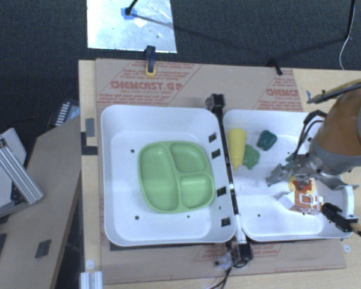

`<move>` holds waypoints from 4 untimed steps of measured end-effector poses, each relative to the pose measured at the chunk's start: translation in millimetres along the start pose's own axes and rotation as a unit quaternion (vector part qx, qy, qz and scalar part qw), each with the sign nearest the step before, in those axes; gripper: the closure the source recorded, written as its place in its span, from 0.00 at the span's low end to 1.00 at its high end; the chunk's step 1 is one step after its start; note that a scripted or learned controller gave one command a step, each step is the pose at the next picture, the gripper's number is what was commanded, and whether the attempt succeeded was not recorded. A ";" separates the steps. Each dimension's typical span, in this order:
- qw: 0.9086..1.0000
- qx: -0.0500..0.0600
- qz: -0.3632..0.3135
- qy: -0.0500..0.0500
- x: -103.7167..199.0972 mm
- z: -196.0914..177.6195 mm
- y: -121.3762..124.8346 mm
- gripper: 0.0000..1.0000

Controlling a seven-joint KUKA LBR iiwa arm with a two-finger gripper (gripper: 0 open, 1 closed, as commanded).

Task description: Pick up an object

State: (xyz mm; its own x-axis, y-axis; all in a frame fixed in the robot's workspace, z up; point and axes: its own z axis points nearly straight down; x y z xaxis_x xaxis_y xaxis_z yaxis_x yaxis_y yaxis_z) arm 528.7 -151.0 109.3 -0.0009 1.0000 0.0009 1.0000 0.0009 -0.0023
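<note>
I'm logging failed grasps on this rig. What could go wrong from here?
The gripper hangs beside the orange-and-white printed packet, not squarely over it, so it may close on air. The packet lies near the right white bin's front wall and could get pushed against it.

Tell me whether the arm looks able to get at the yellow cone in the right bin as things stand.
Probably yes. The yellow cone lies uncovered by the right bin's left wall, with a green piece touching its right side. The gripper hangs over the same bin, to the cone's right, with bare floor between them.

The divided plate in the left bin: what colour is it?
Light green, seen clearly in the camera view.
</note>
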 end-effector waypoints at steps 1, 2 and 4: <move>1.000 -0.003 0.000 -0.001 -0.8 -13.2 1.8 1.00; 1.000 -0.005 -0.001 -0.002 -5.6 -76.2 7.2 1.00; 1.000 -0.002 -0.005 0.001 54.7 -110.8 12.0 1.00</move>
State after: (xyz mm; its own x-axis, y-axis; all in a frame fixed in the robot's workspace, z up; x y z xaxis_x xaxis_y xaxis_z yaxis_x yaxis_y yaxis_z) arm 540.9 -96.3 220.1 -0.0100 0.9999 0.0021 0.9999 0.0100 0.0023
